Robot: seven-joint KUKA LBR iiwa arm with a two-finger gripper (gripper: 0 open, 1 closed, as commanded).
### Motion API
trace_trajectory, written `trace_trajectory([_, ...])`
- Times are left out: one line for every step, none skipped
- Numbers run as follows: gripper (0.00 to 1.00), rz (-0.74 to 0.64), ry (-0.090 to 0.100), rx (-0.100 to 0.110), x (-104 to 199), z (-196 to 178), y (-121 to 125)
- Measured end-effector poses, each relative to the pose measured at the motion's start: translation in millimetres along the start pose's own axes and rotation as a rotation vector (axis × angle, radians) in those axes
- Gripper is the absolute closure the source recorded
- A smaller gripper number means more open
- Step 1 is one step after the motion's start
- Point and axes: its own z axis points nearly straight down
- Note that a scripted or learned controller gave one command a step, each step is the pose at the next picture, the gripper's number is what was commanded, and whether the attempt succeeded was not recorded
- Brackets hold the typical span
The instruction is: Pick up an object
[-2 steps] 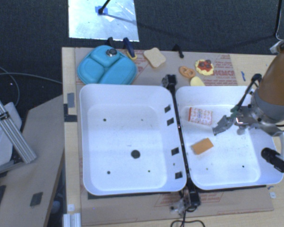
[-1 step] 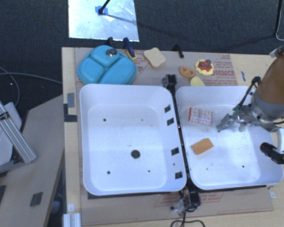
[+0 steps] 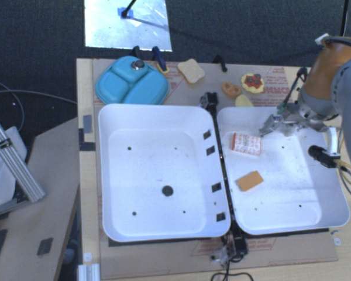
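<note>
In the right bin [image 3: 316,215] a small white packet with red print [image 3: 246,143] lies near the back left. An orange block [image 3: 249,180] rests a little nearer the front. My gripper [image 3: 267,126] hangs over the back of this bin, just right of and behind the packet, apart from it. I see nothing held in it. The grey arm with its orange band [image 3: 333,63] reaches in from the right.
The left bin [image 3: 123,215] holds a small dark disc [image 3: 167,190]. Behind the bins lie a blue divided plate [image 3: 131,82], a toy toast slice [image 3: 191,71], an orange piece [image 3: 231,88], a yellow and red toy [image 3: 253,82] and a pale yellow piece [image 3: 243,101].
</note>
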Motion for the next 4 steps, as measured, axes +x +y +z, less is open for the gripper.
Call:
trace_trajectory([0.00,0.007,0.005,0.012,31.4,-11.7,-72.7])
trace_trajectory([0.00,0.000,0.002,0.002,86.2,-3.3,-108.4])
trace_trajectory([0.00,0.007,-0.001,0.001,39.8,-3.1,-66.3])
trace_trajectory([0.00,0.003,0.000,0.000,-14.3,-2.8,3.5])
